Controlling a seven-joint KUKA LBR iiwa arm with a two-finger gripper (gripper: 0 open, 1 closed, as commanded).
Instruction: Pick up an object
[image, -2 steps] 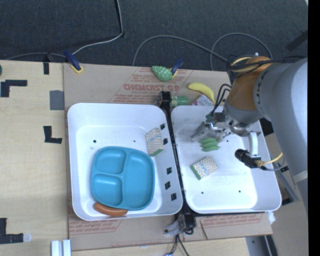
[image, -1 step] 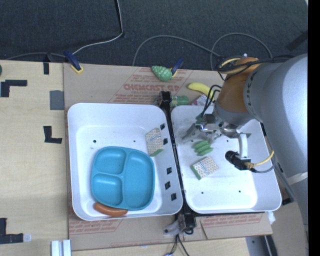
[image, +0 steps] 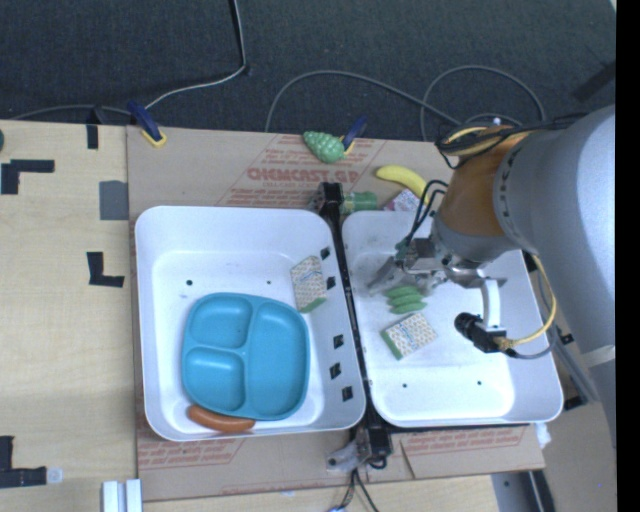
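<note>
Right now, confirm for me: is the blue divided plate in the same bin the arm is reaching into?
No: the blue divided plate lies in the left bin, while the end effector reaches into the right bin.

- The arm (image: 575, 185) is big, round and grey, with a smooth, a bit shiny skin.
- An orange band (image: 472, 195) goes around it, just above the wrist.
- Below the band sits a grey metal wrist part (image: 450, 255).
- Thin yellow and black cables (image: 480, 135) loop over the top of the orange band.
- A white bracket (image: 490, 300) hangs off the side, with a black plug (image: 475, 330) at its end.
- A yellow cable (image: 535, 335) curls away from that plug.
</note>
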